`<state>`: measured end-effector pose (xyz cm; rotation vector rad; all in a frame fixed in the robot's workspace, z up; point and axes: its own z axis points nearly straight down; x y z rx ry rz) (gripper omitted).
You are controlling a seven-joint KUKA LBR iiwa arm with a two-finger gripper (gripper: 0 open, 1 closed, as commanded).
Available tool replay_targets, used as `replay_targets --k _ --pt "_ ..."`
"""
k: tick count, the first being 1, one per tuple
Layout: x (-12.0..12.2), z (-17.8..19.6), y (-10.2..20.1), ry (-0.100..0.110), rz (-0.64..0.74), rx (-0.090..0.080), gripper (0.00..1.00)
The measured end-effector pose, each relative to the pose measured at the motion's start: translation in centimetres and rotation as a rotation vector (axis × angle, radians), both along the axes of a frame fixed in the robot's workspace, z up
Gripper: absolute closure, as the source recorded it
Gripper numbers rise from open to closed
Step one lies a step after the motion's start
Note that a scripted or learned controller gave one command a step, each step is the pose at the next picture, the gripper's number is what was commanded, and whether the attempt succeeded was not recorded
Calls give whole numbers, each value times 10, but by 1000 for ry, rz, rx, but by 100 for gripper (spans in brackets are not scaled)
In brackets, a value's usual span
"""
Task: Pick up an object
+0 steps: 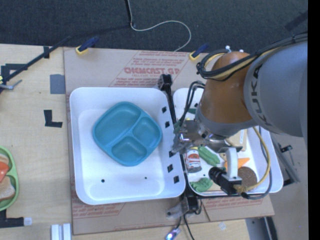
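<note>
Small bottle (193, 161) lies in right bin (267, 184), lower centre-right of frame, long axis roughly vertical in picture | gripper (186, 140) just above it, toward frame top, finger state cannot be told | green pieces (202, 185) close below bottle.

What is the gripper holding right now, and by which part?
It cannot be told. The gripper is low over the right bin, near a small bottle and green pieces, but the arm's wrist hides its tips, so no hold shows.
</note>
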<state>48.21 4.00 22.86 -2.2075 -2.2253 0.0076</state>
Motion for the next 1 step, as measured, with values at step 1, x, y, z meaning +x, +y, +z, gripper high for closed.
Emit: replay_targets --k 1 --pt "2 107 18 -17 -3 1 100"
